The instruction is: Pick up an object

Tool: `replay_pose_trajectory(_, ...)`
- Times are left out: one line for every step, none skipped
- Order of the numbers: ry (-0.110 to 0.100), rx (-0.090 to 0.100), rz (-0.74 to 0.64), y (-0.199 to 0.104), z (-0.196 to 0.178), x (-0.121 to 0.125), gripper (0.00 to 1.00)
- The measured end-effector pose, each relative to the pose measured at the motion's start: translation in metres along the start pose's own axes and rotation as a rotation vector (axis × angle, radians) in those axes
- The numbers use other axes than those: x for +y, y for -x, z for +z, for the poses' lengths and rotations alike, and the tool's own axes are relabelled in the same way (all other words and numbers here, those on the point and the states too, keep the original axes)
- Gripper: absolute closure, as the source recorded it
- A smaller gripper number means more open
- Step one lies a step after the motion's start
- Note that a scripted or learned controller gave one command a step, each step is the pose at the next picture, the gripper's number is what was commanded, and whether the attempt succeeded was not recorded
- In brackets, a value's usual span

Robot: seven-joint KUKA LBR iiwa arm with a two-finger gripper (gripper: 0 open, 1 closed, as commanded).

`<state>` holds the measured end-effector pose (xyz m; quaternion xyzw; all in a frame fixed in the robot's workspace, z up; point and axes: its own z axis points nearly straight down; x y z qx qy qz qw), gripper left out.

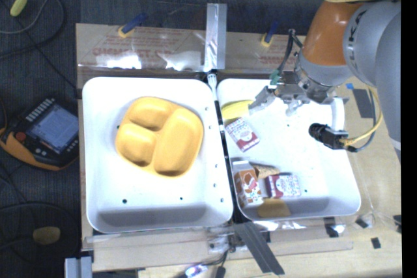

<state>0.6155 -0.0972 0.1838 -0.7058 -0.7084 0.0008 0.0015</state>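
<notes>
Over the right bin (339,166), the gripper (277,96) hangs, its state impossible to tell. Just below-left lies a red packet (242,135) by the divider: light, crinkly, probably slippery. Best pinched across its short edges.

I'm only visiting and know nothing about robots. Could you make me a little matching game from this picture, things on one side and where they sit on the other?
Things:
1. big yellow lumpy object
2. small red-and-white packet
3. gripper
4. handheld controller with a screen

Places:
A. on the floor, left of the bench
B. near the right bin's left wall
C. over the right bin's far end
D. middle of the left bin

Pairs: 1-D, 2-B, 3-C, 4-A
</notes>
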Motion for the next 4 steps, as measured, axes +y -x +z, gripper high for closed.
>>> replay_pose_trajectory(0.022,-0.002,-0.197,0.009,0.086,0.006,0.0)
replay_pose_trajectory(-0.002,0.001,-0.16,0.004,0.088,0.053,0.0)
replay_pose_trajectory(-0.011,0.005,-0.163,0.001,0.078,0.052,1.0)
replay_pose_trajectory(0.002,-0.002,-0.152,-0.053,0.0,0.053,1.0)
